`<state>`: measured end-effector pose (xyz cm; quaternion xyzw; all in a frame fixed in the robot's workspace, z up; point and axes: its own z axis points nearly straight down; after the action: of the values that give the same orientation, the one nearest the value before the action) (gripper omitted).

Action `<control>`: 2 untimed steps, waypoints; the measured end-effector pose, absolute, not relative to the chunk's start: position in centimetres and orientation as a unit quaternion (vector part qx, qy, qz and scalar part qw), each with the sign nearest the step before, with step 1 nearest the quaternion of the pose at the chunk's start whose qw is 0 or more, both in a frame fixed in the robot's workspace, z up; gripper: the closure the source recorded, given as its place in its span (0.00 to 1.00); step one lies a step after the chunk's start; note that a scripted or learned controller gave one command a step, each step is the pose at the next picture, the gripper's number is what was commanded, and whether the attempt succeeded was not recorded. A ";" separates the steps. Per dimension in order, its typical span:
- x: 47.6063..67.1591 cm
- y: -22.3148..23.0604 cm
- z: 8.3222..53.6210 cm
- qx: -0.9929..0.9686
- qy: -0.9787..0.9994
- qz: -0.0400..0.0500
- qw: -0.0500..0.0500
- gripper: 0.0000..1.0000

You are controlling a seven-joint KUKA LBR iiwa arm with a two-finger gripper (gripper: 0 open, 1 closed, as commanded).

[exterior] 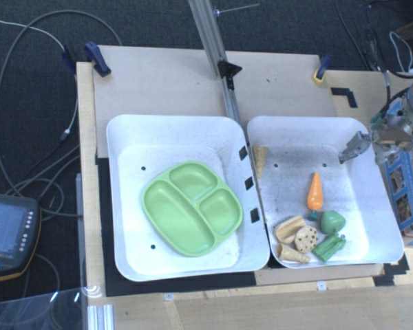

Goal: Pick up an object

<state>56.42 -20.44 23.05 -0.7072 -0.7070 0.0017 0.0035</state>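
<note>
Your gripper hovers at right bin's far right edge; can't tell its state. Nothing lifted yet. Small orange plastic carrot lies mid-bin, other toy food heaped at near edge. Pick remains.

You're looking at a smooth, slightly glossy green plastic divided plate in the left bin, matt white plastic. The bench looks like pale matt wood; the far rail is brushed metal.

Right bin upper floor open; toys crowd lower corner (carrot just above).
</note>
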 end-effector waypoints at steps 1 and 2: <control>56.9 -20.5 18.7 -0.707 -0.707 0.001 0.003 0.00; 57.3 -19.6 13.6 -0.707 -0.708 0.001 0.003 0.00</control>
<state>57.35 -19.59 13.60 -0.7066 -0.7076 0.0012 0.0031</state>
